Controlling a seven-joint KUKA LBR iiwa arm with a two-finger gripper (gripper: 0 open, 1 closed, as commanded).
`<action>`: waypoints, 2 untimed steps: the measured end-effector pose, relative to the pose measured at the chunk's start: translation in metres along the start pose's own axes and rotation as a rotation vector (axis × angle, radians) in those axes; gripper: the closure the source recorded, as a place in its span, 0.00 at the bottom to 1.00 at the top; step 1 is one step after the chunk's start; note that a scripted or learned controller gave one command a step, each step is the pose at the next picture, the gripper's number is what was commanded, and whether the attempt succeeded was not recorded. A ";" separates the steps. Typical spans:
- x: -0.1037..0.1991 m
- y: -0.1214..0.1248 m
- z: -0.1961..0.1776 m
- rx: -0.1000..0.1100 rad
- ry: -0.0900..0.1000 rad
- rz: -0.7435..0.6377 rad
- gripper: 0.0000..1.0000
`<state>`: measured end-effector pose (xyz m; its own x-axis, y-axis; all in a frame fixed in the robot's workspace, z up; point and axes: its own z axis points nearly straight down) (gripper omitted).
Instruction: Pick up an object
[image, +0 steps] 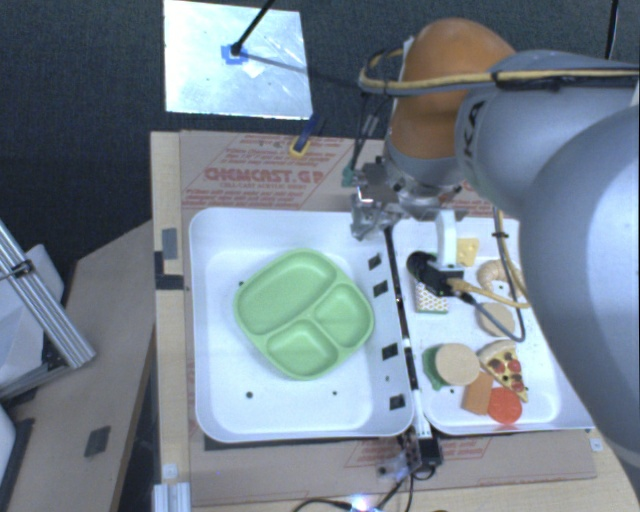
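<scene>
Camera view:
- Desk (120, 290): tan surface, carrying a printed cardboard sheet (260, 170) under two white bins.
- Left bin (215, 240): centre of frame; holds one green divided plate (303, 313), lying flat, three compartments.
- Right bin (545, 405): right of centre, partly covered by the arm. Contents, toy food: pale cheese wedge (467, 250) near the top; checkered piece (432, 298) just below a black part of the rig; burger (453, 365), pizza slice (503, 365), orange block (478, 394) and red tomato (505, 406) clustered at the lower end, touching or nearly so.
- Arm (570, 180): grey, orange band, entering from the right and filling the upper right of frame.
- Gripper (368, 222): at the top of the divider between the bins, above the upper rim; nothing visible in it. How far the fingers are parted: cannot tell.
- Step in hand, as judged: approach; no object lifted yet, all items resting in the bins.
- Next move, as judged: pick a target, carry the gripper down-frame over it, descend. The clustered food risks a two-item contact; the cheese wedge stands more apart.
</scene>
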<state>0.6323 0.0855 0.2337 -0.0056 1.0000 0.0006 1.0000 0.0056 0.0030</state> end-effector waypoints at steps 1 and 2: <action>-0.005 0.000 0.001 0.001 -0.001 0.004 1.00; -0.007 -0.011 0.011 0.003 -0.001 0.005 1.00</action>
